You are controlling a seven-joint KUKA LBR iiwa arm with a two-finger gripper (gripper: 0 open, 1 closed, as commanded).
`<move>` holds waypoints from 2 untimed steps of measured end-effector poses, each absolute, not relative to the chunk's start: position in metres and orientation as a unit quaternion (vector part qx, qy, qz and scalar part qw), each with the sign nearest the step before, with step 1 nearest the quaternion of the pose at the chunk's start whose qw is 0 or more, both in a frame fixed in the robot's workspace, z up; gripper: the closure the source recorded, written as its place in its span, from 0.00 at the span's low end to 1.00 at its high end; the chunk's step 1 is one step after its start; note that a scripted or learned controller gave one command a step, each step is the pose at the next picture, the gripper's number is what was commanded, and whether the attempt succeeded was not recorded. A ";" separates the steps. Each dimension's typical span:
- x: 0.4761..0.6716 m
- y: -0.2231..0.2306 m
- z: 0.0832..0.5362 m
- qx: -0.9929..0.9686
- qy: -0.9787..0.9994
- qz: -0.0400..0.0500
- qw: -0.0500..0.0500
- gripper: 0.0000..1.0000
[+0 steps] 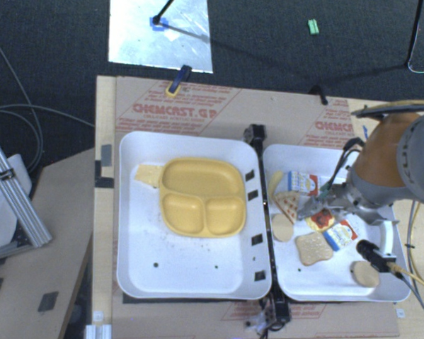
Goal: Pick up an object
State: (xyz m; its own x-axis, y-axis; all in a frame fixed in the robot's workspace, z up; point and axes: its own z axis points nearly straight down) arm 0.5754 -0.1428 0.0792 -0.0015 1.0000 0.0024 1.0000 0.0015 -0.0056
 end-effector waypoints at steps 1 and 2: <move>0.580 -0.145 0.097 -0.706 -0.708 -0.002 -0.003 1.00; 0.575 -0.055 0.190 -0.703 -0.712 -0.004 -0.002 1.00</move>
